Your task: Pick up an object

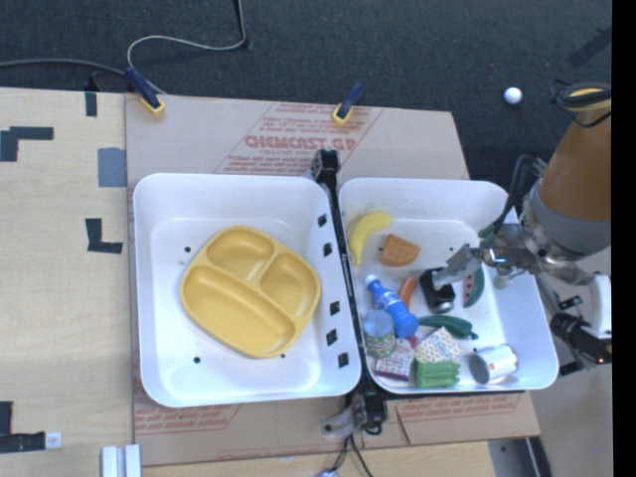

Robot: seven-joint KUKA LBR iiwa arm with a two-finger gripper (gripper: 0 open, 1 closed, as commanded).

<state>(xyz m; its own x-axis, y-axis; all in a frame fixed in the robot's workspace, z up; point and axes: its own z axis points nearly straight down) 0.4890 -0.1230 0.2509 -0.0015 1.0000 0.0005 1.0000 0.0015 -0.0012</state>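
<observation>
- Dark carpet [417, 28] covers the floor along the top, grey-blue, finely textured.
- Black cable [189, 40] loops across it, trailing off the upper edge.
- Small white ball [513, 94] lies on the carpet at upper right.
- Light wooden bench top [60, 296] at left, marked with dark tape pieces [30, 139].
- Cardboard sheet [288, 142] with red printed lettering lies over the bench.
- Two yellow-and-blue clamps [146, 91] pin its far edge.
- Light even, no hard shadows.
</observation>
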